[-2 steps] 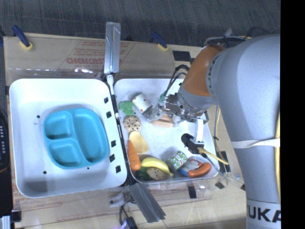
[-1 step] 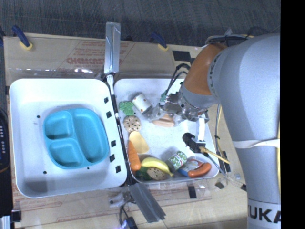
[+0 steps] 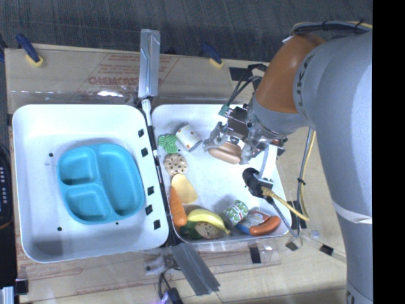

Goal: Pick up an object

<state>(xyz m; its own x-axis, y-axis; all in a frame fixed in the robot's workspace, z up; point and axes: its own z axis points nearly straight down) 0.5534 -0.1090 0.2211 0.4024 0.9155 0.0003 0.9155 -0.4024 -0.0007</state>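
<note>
My gripper [image 3: 231, 144] hangs over the upper middle of the right bin [image 3: 278, 198], the arm's orange band just above it. A tan, bun-like piece [image 3: 224, 152] sits between the two dark fingers [image 3: 214, 137], which are closed against its ends. I cannot tell whether the bun is lifted off the bin floor. Other items lie loose in the same bin: a white cylinder [image 3: 186, 136], a green leafy piece [image 3: 168, 142], a round waffle cookie [image 3: 175, 164] and a pale yellow slice [image 3: 184, 187].
Along the right bin's front edge lie a carrot [image 3: 178, 206], a banana [image 3: 207, 219], a green-and-white can [image 3: 236, 212] and a red sausage [image 3: 264, 225]. The left bin [image 3: 31, 132] holds a blue divided plate [image 3: 101, 182]. A cable hangs by the bin's right wall.
</note>
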